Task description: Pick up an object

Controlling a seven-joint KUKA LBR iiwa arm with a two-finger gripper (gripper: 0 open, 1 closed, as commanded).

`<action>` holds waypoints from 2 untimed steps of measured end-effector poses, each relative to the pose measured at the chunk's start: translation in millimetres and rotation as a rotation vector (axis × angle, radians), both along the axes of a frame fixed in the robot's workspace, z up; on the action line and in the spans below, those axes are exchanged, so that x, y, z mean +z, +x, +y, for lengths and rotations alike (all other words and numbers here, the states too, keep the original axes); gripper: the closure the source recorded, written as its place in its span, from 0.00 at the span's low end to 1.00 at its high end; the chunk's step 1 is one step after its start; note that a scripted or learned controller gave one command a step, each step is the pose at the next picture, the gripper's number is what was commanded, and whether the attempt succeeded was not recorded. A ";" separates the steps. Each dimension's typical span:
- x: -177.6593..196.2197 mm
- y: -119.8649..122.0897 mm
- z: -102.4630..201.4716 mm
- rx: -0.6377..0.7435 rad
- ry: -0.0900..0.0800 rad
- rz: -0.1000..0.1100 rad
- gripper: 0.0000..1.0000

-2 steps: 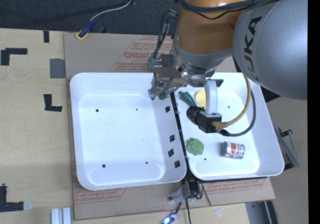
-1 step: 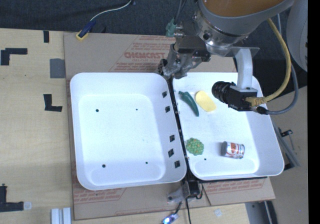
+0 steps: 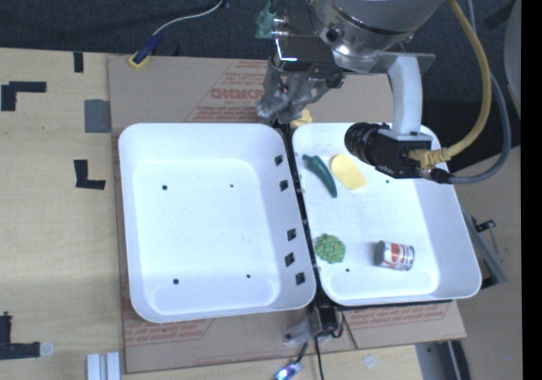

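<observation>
The right bin holds several small objects. A dark green pepper-like piece lies near its far left corner, touching a pale yellow lump on its right. A knobbly green ball sits near the bin's front left. A small red and white can lies on its side to the right of that. My gripper hangs over the far rim where the two bins meet, above and left of the pepper piece, apart from all the objects.
The left bin is beside the right one, with black clips along the shared rim. A black cylinder on the arm overhangs the right bin's far side. Both bins rest on cardboard. Cables loop at the right.
</observation>
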State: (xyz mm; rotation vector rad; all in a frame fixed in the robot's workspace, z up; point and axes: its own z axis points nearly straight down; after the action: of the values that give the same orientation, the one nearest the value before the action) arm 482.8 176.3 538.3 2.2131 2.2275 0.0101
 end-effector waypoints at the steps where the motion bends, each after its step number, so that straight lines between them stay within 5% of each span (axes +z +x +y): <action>1: -201.2 -2.1 43.8 -0.003 -0.011 0.024 1.00; 2: -22.2 1.0 56.1 -0.002 0.005 -0.011 1.00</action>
State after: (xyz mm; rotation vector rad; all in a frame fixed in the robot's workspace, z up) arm 483.9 232.4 516.1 2.2124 2.2227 0.0277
